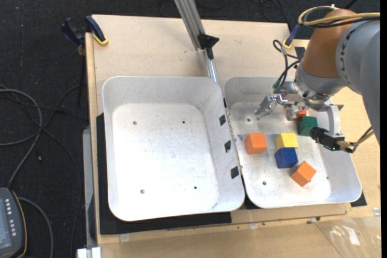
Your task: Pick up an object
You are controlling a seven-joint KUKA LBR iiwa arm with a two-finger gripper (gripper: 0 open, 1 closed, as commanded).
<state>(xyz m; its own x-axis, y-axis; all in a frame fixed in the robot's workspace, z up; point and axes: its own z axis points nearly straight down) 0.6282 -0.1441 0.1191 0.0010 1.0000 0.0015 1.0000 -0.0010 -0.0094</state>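
Dark carpet [36,130] strewn with cables surrounded the pale wooden tabletop [157,45], on which two shallow white bins sat side by side. From the right, the grey arm with its orange band [323,48] reached over the right bin [344,190], and the end effector [300,110] hung low near that bin's back wall. The left bin [160,148] lay well off to the end effector's left, and a slanted aluminium rail [184,0] crossed the tabletop beyond it.

Whether the end effector was open or closed could not be told, since the wrist hid that part. A green block [308,123] and a bit of red beside it sat just at the end effector, but no block showed clearly gripped. An orange cube [256,142], a yellow cube [286,140], a blue cube [286,157] and a second orange cube [303,173] rested on the bin floor in front of the end effector, nearer the camera. By these signs the pick was probably at the reaching stage: grasping and lifting were left.
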